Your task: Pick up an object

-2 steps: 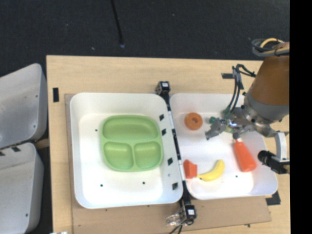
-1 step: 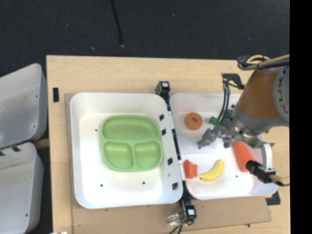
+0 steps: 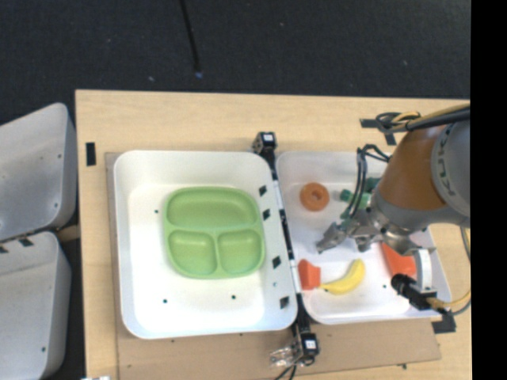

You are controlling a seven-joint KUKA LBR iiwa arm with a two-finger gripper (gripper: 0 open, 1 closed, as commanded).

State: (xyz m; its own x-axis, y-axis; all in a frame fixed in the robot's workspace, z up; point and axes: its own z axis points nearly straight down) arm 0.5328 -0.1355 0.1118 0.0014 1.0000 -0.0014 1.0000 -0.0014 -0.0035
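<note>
Hovering over the right bin [image 3: 317,311], the gripper [image 3: 342,240] hangs with its fingers spread and nothing between them, just above the yellow banana [image 3: 347,278], with the small orange-red block [image 3: 308,274] near the bin's left wall and the orange round piece [image 3: 314,196] farther back. The banana looks the easiest pick: the arm would do well to centre over its middle, straddle its narrow width, and descend straight before closing. The green divided tray [image 3: 214,231] in the left bin [image 3: 142,307] lies well apart and need not concern it.

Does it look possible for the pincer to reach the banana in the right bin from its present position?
Probably yes. The pincer hangs over the right bin, just above and left of the banana. The banana lies uncovered, apart from the small orange-red block beside it, so nothing seems to bar the way down.
</note>
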